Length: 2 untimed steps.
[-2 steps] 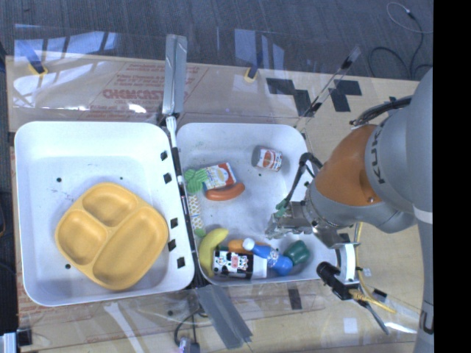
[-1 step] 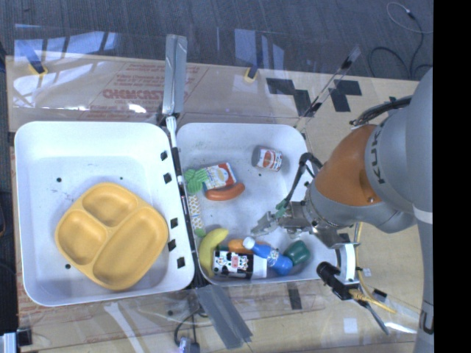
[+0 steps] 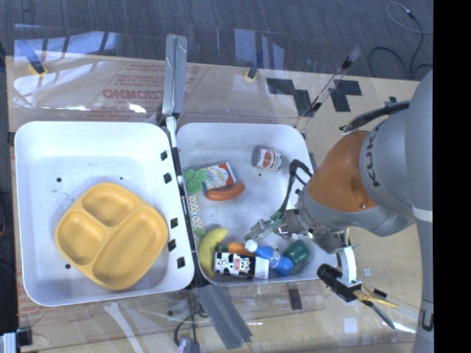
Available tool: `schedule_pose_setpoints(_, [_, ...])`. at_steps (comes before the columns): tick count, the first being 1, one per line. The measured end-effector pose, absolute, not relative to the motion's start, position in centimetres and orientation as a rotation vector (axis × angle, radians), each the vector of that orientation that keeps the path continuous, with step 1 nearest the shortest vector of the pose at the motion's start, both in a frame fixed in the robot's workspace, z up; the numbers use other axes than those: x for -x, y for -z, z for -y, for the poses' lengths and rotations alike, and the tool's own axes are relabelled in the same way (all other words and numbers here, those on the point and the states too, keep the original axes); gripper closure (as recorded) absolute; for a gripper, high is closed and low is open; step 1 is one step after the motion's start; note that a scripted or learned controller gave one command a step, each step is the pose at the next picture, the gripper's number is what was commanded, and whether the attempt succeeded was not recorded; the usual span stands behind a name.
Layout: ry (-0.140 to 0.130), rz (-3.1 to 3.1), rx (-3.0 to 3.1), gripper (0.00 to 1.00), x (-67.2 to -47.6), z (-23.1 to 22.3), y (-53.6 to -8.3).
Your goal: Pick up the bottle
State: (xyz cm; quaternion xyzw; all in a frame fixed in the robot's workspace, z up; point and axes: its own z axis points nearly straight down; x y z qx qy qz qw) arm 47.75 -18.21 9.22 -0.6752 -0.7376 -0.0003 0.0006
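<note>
Overhead: the scene is seen from above at a slant.
Bench: a pale wooden top (image 3: 412, 300) under clear plastic sheeting printed with red lettering, with dark carpet beyond its 12 o'clock edge.
Bins: two shallow white bins side by side, the left bin (image 3: 44, 153) and the right bin (image 3: 221, 134), split by a grey divider (image 3: 174, 79).
Left bin contents: a yellow sectioned tray (image 3: 110, 234) lies near its middle.
Bottle place: the bottle (image 3: 241, 265) lies at 6 o'clock in the right bin, against the near wall, just beside a banana (image 3: 210, 243) at its 10 o'clock.
Bottle axis: it lies on its side, long axis running 9 to 3 o'clock; which end is the cap I cannot tell.
Bottle look: white with black patches and a small red mark on the label, dark at its left end.
Neighbours: a blue object (image 3: 274, 260) and a dark green object (image 3: 297, 252) sit at its 2 o'clock; a sausage (image 3: 224, 191), a green-and-white packet (image 3: 210, 175) and a small can (image 3: 268, 159) lie toward 12 o'clock.
Gripper: the gripper (image 3: 266, 228) is at the bottle's 1 o'clock, above it and apart.
Fingers: they look parted, with nothing between them.
</note>
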Motion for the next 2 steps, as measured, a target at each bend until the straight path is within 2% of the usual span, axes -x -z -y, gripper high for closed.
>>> schedule_pose_setpoints(1, [0.001, 2.32, 2.115, 1.0, -47.8, 18.2, -10.2])
schedule_pose_setpoints(2, [0.001, 2.302, 2.138, 1.0, -47.8, 13.1, -25.3])
